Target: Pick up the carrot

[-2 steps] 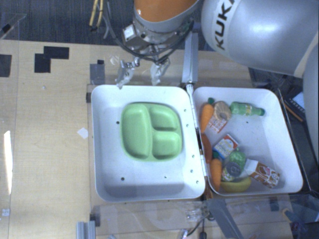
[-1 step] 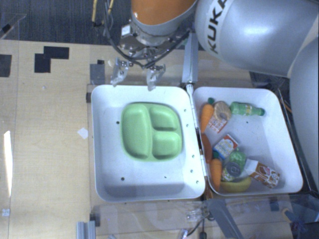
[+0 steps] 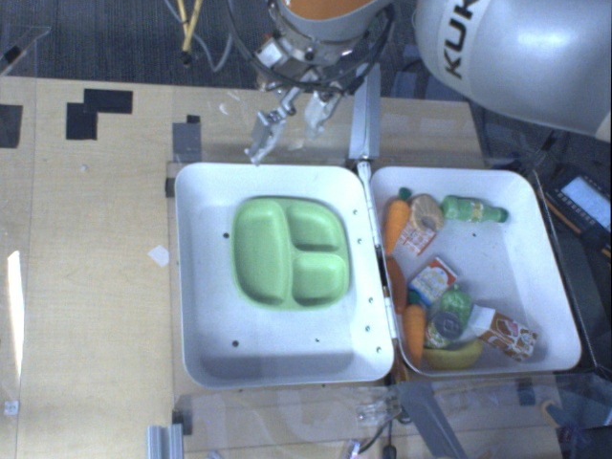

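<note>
open hand [image 3: 290,122] above left bin [image 3: 196,256], carrot [image 3: 395,224] right

From my seat I look down on a pale wooden bench [image 3: 86,285] with a glossy top that catches a bright streak of light near its left edge. Black square markings [image 3: 98,110] sit on the wood toward the far left. Beyond the bench runs a dark grey carpeted floor [image 3: 86,17], where yellow and black cables [image 3: 191,12] trail down. At the right edge I make out dark equipment [image 3: 583,204], too dim to identify.
</note>
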`<action>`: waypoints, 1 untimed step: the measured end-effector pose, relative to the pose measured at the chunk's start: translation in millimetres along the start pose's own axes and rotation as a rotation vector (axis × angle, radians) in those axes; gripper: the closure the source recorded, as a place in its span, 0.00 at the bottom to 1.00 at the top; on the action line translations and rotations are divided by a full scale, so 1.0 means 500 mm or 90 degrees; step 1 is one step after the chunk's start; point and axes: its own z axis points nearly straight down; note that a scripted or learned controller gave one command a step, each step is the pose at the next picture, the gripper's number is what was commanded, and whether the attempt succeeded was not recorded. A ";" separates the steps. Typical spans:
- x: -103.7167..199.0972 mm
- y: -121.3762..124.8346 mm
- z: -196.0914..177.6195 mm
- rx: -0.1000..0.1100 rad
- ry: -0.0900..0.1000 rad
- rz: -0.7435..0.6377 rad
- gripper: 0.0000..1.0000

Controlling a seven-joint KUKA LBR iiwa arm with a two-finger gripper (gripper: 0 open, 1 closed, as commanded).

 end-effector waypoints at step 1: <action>-0.032 -0.015 0.142 -0.003 -0.001 -0.189 0.00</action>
